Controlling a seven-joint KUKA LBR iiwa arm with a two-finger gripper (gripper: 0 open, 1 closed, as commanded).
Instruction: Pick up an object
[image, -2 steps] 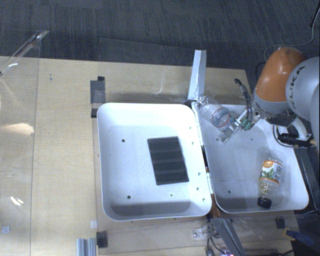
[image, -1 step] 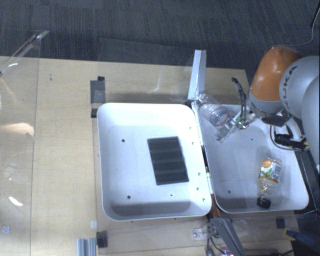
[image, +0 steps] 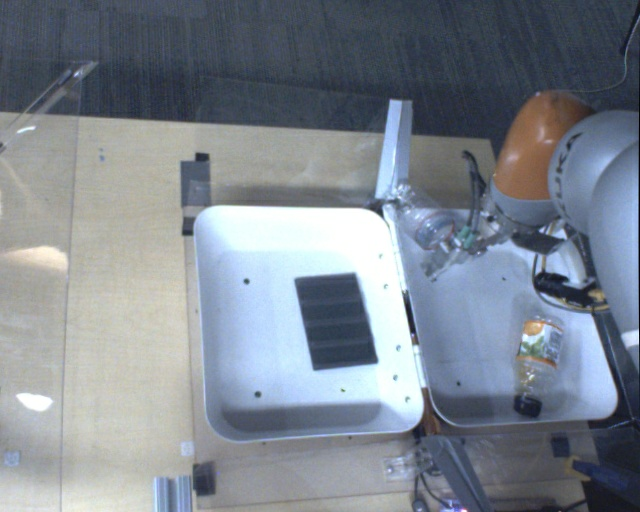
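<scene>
From the camera above the bench, two shallow white bins sit side by side on a pale wooden top. The left bin (image: 230, 330) holds a dark ribbed rectangular pad (image: 336, 320), lying flat near its middle with its long side running from upper left to lower right.

The right bin (image: 470, 390) holds a small clear plastic bottle (image: 536, 362) near its lower right corner. The bottle lies on its side, its long axis close to up-and-down in the view and tipped slightly, with the black cap (image: 527, 405) pointing toward the bin's near wall and the base toward the far side. An orange and green label wraps its middle; the printing on it is too small to read.

The grey arm with its orange band (image: 535, 140) comes in from the right, and the gripper (image: 448, 245) sits over the upper left corner of the right bin, close to the wall shared with the left bin. The bottle lies well apart from it, down and to the right, with bare bin floor between them. Something clear and crinkled, perhaps plastic wrap or another transparent item (image: 428, 226), shows at the gripper's tip, but blur and glare keep me from telling whether it is gripped or how the gripper stands.
</scene>
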